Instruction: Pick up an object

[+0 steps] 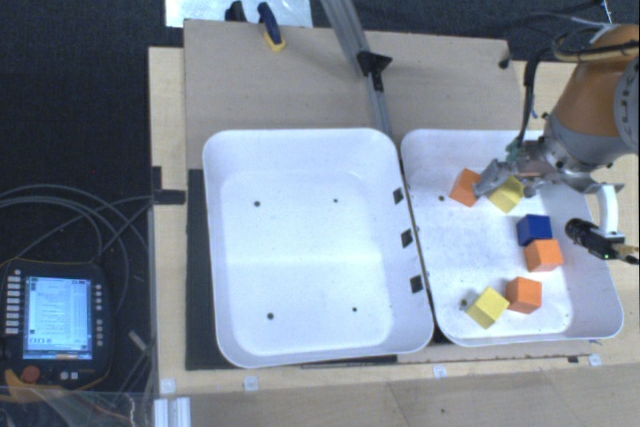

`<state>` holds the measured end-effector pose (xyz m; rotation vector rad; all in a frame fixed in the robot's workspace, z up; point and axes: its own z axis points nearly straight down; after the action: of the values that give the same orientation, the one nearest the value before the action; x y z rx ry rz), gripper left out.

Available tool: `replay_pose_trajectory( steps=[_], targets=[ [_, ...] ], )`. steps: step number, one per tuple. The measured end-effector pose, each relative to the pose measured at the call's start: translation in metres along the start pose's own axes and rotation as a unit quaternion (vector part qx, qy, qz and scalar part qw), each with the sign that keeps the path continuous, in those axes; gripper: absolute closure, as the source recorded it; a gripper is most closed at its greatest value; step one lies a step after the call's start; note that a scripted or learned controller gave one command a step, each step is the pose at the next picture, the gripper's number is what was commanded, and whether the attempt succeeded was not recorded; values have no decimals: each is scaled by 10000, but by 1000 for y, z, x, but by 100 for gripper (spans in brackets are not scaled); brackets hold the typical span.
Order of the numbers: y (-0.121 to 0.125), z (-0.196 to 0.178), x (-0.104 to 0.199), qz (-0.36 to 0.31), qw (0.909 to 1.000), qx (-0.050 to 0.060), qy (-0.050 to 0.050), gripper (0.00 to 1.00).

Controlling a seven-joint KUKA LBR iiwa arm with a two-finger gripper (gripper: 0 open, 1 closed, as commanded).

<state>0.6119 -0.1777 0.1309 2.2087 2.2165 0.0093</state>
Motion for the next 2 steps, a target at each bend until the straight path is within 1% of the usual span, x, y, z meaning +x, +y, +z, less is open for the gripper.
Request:
replay_pose_trajectory(
  steps=[1, 2],
  targets=[
    [-1, -7, 0, -6, 10000, 14, 6, 100],
    [5, -69, 7, -10, 10000, 20, 11, 100]
  ],
)
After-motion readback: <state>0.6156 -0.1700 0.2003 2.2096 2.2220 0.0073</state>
